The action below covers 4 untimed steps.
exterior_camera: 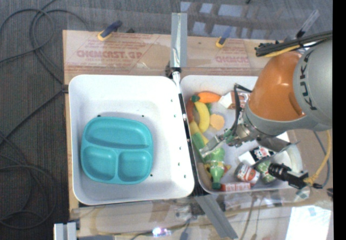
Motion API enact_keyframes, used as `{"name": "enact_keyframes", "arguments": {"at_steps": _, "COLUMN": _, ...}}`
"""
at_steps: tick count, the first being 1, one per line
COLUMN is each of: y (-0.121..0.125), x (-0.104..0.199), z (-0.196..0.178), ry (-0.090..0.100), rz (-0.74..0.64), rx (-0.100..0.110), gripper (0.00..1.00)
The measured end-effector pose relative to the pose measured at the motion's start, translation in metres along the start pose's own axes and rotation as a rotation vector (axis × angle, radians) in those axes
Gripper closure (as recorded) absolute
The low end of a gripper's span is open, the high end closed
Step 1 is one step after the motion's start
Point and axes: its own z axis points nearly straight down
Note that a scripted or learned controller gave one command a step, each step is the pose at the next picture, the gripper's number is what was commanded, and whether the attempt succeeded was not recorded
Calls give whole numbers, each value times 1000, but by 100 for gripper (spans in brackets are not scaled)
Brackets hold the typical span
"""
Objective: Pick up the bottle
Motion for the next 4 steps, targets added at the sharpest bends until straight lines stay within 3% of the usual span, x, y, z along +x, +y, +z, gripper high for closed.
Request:
{"name": "enact_keyframes", "arguments": {"at_steps": 1, "y": -16, "x": -44, "z": 50, "ry": 0, "rz": -110, "rx": 1, "gripper": 0}}
{"name": "enact_keyframes", "arguments": {"at_steps": 2, "y": -12, "x": -45, "z": 92, "ry": -4, "rz": -58, "rx": -11, "gripper": 0}}
{"name": "enact_keyframes", "arguments": {"at_steps": 3, "y": -8, "x": -45, "z": 80, "ry": -6, "rz": -58, "rx": -19, "gripper": 100}}
{"name": "enact_keyframes", "arguments": {"at_steps": 4, "y": 7, "x": 19, "z": -30, "ry": -1, "rz": -640, "rx": -2, "gripper": 100}}
